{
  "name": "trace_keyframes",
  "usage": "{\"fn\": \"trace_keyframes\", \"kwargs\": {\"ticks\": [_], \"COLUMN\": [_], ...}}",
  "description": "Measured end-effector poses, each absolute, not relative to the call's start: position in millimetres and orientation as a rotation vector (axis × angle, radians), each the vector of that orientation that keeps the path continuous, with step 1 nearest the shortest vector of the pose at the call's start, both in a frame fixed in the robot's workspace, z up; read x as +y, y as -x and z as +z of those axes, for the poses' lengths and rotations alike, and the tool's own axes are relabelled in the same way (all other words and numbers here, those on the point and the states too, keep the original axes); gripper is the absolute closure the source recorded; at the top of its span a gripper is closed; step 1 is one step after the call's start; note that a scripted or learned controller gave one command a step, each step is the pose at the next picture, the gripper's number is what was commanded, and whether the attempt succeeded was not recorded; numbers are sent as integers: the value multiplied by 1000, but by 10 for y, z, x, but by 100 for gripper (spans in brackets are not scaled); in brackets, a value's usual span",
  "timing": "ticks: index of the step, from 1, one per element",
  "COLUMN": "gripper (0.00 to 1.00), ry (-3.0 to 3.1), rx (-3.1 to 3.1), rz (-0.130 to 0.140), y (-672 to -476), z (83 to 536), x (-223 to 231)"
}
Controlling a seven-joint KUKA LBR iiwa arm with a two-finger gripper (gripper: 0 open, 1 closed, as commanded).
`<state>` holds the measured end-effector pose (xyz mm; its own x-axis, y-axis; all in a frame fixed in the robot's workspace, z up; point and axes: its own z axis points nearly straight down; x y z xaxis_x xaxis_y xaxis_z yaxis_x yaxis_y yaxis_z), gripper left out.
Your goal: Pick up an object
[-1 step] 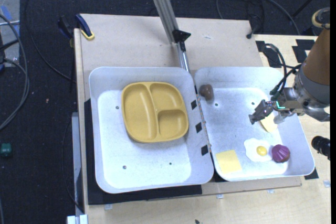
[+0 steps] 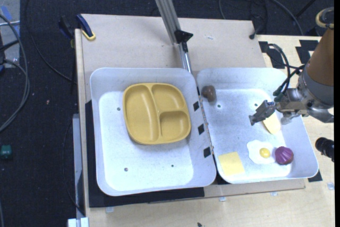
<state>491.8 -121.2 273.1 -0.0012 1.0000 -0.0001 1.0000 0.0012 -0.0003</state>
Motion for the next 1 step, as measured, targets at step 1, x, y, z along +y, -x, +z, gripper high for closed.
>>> {"fn": "trace_keyframes", "kwargs": {"ticks": [1], "gripper": [0], "ry": [2221], "rx": [-2218], "rz": [2], "y": [-4954], "z": [2110], "x": [-1211]}}
